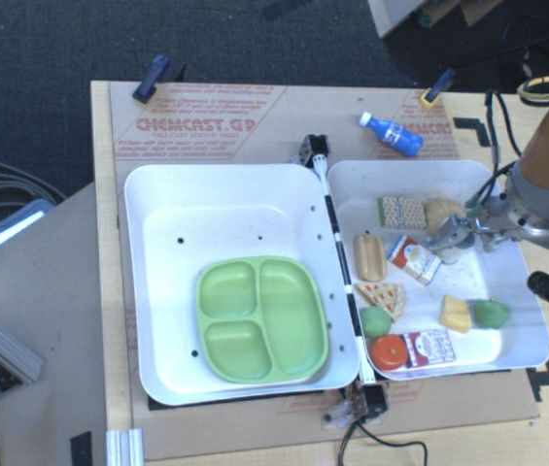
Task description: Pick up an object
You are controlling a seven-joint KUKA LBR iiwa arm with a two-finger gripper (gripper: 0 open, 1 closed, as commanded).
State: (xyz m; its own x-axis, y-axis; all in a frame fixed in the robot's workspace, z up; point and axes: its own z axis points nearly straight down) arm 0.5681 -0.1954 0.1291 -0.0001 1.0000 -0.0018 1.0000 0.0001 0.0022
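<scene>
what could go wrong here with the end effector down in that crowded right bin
1. The end effector sits low among tightly packed items: the small red and white carton lies right beside it, so a close could nudge or pinch it off-centre.
2. The hot dog, pizza slice and cracker crowd nearby, so a sweep might drag neighbours along.
3. The blue bottle lies outside the bins on the board, free to roll.

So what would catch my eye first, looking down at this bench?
Probably the pale green divided tray, lying alone in the left bin. Next, the right bin with its jumble of toy food, such as a red tomato near its front edge. The grey arm's gripper hangs over that pile.
</scene>
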